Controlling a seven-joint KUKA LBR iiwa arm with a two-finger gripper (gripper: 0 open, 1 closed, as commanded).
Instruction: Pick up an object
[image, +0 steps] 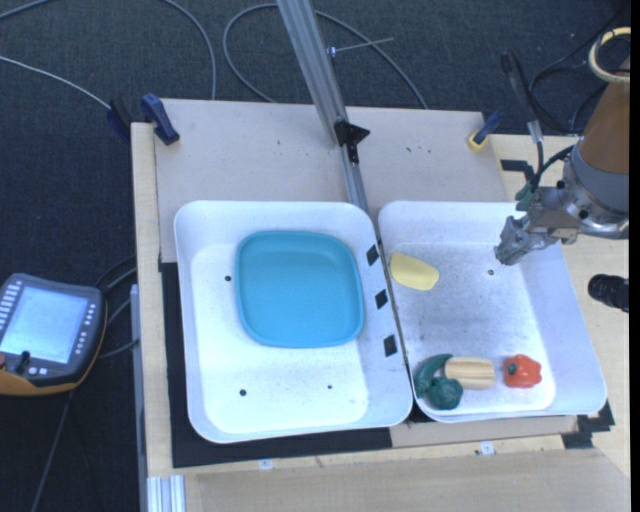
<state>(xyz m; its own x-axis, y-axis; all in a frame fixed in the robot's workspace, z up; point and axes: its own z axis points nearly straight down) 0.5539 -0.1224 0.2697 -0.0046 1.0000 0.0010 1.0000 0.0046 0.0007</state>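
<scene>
The left bin (200, 330) holds a blue square plate (300, 288) lying flat in its upper middle, with bare white floor below and to the left of it. The right bin (560, 330) holds four small things: a pale yellow piece (413, 271) near its upper left corner, and along its lower edge a dark green object (438, 382), a tan cylinder (470, 373) touching it on the right, and a red, tomato-like item (521, 371) just beside the cylinder's other end. The middle of that bin's floor is speckled grey.

The gripper (512, 245) hangs over the upper right part of the right bin, well apart from all four objects; it looks bare, though at this angle it is too small and dark to be sure.

The bins sit side by side on a light wooden bench (250, 150) with blue clamps (160, 118) at its upper corners. A metal rail (320, 70) slants down from the top centre. Dark carpet (60, 200) with cables surrounds the bench, and a teach pendant (45, 330) lies at the left edge.
</scene>
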